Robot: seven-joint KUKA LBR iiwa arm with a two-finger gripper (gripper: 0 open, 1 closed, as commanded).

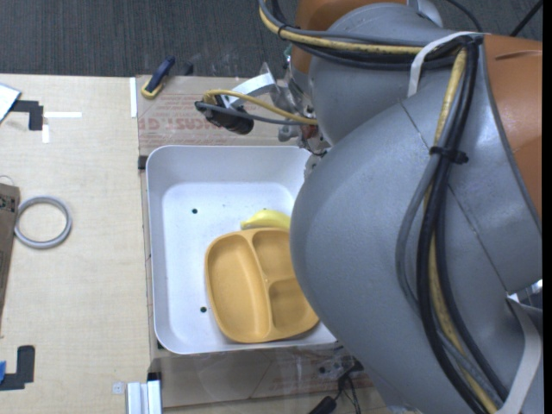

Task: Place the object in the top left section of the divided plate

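The grey arm (405, 222) covers the right part of the yellow divided plate (254, 287) and most of the white bin (164, 231). A yellow object (266, 220) peeks out behind the plate, possibly a banana.

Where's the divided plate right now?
The divided plate lies in the white bin, toward its lower right corner, partly hidden under the arm, with a yellow object at its upper edge.

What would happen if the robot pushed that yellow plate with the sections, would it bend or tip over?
The divided plate looks like moulded hard plastic, so it would probably stay stiff. It lies flat and low in the white bin, so tipping seems unlikely; it would more likely slide on the bin's smooth floor. It is thin and shallow, so it is probably light.
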